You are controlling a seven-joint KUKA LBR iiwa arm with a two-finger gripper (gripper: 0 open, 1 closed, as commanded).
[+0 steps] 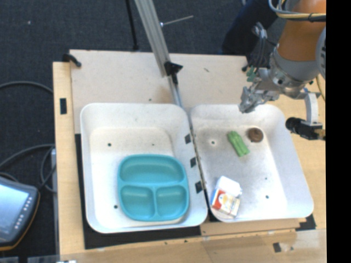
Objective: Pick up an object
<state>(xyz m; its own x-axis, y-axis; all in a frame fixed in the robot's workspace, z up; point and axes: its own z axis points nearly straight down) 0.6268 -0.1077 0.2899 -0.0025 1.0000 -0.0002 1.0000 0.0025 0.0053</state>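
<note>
Your gripper (249,104) hangs over the right bin's (285,196) far rim; you cannot tell how it is set. Nearest it lies the small brown round object (254,135), just below. Beside that sits the green piece (238,143). Farther off is the red-and-white carton (226,199), then the teal divided plate (153,187) in the left bin (98,130).

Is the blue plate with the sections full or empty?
Empty. The blue divided plate lies flat in the left bin, and all three of its compartments show only bare blue bottom.
</note>
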